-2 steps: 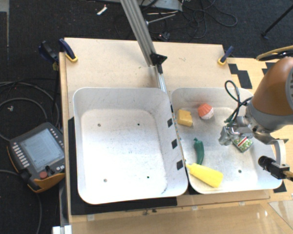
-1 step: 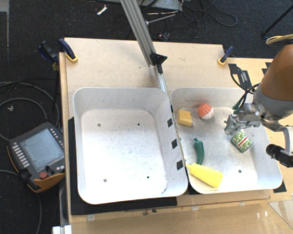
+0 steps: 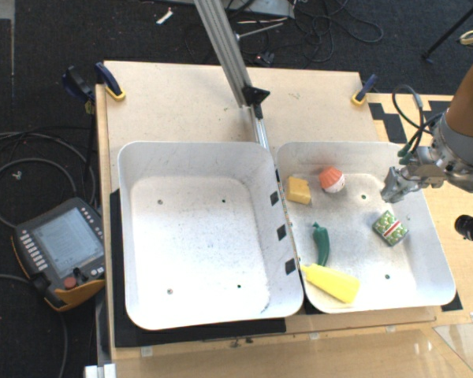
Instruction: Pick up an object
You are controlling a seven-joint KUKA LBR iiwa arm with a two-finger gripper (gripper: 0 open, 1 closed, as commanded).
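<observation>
Arm's metal hand [image 3: 396,184] hovers over the right white bin [image 3: 426,290], just above the small green-and-red patterned box [image 3: 389,227]; grip state, can't tell tbh. Approach step imo; next needs a drop onto it.

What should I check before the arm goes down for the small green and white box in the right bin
1. Small green and white box lies apart from other items: ok.
2. Gripper is above the box: not ok, it sits up and slightly off from it.
3. Fingers open: cannot tell.
4. Nothing held between the fingers: cannot tell.
5. Box clear of the shallow white right bin wall: ok.
6. Dark green pepper out of the path: ok.
</observation>
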